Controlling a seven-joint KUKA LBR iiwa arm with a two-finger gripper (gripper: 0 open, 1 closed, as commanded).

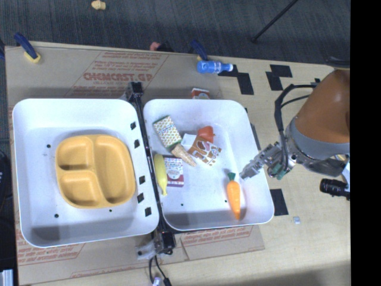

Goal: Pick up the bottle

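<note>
At the near side of the right bin [256, 216] lies a carrot [234, 198], with its green end pointing away from the camera. Just beside this green end, over the bin's right rim, is the claw [252, 169]. It hangs at the end of the grey arm [315, 139], which comes in from the right. The view is too blurred here, so I cannot tell if the claw is open or closed, and I see nothing held in it.

A little farther, in the middle of the same bin, there are a banana [160, 173] along the left wall and some small printed packets [202, 148] lying close together. The left bin [24, 159] holds a yellow divided tray [95, 170].

Farthest of all is the bottle [209, 67], blue with a pale cap. It lies on its side on the tabletop [89, 70], outside both bins and beyond the far rim of the right bin. Its long axis goes left to right across the view, with the cap toward the right.

So the bottle is well apart from the claw, away from the camera and somewhat to the left. I judge that the claw must leave the bin, travel over the far rim, and close across the bottle's short width
</note>
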